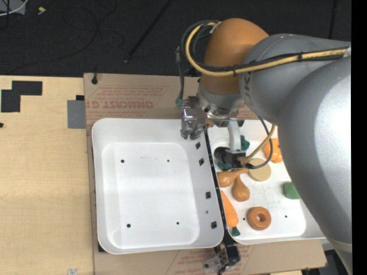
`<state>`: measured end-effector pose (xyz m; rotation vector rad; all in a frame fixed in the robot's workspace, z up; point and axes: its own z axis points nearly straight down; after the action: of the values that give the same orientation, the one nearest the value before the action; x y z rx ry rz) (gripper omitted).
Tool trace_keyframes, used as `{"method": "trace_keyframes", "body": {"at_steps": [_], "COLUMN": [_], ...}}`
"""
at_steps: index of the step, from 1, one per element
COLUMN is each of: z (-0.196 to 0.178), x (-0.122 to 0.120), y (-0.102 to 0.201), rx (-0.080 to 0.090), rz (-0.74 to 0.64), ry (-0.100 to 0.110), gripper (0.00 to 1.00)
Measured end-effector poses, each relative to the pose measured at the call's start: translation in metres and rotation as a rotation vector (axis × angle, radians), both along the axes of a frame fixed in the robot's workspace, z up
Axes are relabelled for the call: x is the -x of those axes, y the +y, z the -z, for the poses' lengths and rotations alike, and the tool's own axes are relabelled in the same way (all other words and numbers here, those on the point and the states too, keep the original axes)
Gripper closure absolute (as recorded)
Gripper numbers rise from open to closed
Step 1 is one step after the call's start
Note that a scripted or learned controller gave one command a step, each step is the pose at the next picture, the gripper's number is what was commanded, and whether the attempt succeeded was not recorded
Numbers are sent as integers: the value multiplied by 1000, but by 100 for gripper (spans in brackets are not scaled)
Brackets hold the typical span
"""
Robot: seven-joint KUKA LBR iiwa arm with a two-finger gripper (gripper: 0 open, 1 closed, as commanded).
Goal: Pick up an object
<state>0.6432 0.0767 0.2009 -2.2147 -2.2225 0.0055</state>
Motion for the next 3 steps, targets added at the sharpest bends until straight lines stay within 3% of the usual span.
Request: {"method": "trace_keyframes", "body": {"at_steps": [1,2,3], "z": [80,29,75], "x": [2,-1,0], "y": [64,94,131], "rx": [0,-1,1], "rz": [-1,1,1], "ry": [5,-6,1], "gripper": [100,100,100]}}
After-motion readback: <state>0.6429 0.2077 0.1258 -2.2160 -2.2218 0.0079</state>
